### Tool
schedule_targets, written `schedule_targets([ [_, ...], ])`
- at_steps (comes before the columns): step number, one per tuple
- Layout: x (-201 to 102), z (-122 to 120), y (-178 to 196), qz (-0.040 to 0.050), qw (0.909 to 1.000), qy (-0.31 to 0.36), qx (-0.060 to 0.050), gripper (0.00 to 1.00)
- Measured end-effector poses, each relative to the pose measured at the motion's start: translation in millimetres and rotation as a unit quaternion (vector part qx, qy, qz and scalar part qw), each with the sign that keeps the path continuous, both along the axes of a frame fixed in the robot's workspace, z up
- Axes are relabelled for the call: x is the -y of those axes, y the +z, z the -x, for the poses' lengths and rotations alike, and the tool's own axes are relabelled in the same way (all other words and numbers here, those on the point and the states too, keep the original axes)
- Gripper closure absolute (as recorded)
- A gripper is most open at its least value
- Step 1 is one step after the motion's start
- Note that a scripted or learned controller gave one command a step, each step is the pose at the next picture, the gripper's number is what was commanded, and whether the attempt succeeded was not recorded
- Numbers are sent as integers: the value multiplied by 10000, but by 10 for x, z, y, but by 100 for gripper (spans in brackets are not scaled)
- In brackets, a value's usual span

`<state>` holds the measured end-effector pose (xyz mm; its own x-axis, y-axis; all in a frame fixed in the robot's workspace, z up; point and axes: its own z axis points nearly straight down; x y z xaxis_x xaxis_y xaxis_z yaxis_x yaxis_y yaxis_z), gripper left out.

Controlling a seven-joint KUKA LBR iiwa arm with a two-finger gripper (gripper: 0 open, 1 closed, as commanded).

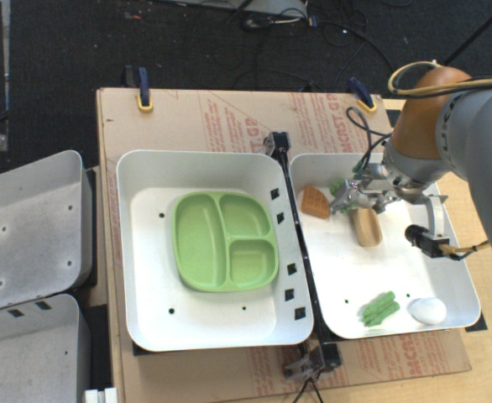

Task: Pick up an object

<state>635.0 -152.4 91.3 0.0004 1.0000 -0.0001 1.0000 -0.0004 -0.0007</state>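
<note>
As I look down from the fixed camera, the largest thing before me is the bench (204,112), its brown board carrying two shallow white bins side by side. The left bin (145,191) holds a green divided plate (226,241) lying flat near its middle. The right bin (447,267) has the grey arm (473,133) reaching in from the right, its orange band (418,120) above the wrist. The gripper (357,193) sits low in the far part of that bin; I cannot tell how far its pincer is spread, as the tips blur into the clutter there, and I see nothing clearly held between them. A tan cylinder-like piece (367,227) lies just beside and below the gripper, seemingly touching it. An orange-brown wedge (315,201) rests just to its left, near the bin's divider wall. Toward the near edge lie a green leafy item (379,308) and a small white egg-shaped object (428,311), close together.
</note>
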Motion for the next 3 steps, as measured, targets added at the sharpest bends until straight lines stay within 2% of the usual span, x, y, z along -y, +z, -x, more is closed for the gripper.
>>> schedule_targets([
  [1, 3, -3, 115, 6, 10000, -2, 10, 100],
  [3, 11, -37, 1279, 6, 10000, 14, 28, 100],
])
